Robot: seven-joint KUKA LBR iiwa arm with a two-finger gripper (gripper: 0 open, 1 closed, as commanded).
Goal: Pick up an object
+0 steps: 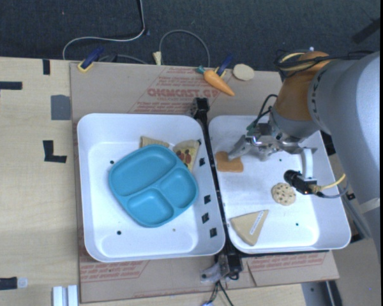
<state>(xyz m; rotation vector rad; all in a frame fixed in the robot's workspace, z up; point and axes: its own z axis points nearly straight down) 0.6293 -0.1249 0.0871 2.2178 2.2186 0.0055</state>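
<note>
My gripper (pixel 247 153) is low in the right bin (pixel 306 234), near its far left part. It stands open, one finger (pixel 235 150) reaching down to the far edge of an orange-brown toast piece (pixel 230 164). Nothing shows between the fingers. A round cookie (pixel 283 194) lies to the right of the toast, nearer the front. A pale sandwich wedge (pixel 249 226) rests at the bin's front left.
The left bin (pixel 96 234) holds a blue divided plate (pixel 153 185) with flat food pieces (pixel 186 150) tucked behind it. A toy carrot (pixel 218 81) and a beige lump (pixel 244 72) lie on the cardboard beyond the bins. A black divider (pixel 207 171) runs between the bins.
</note>
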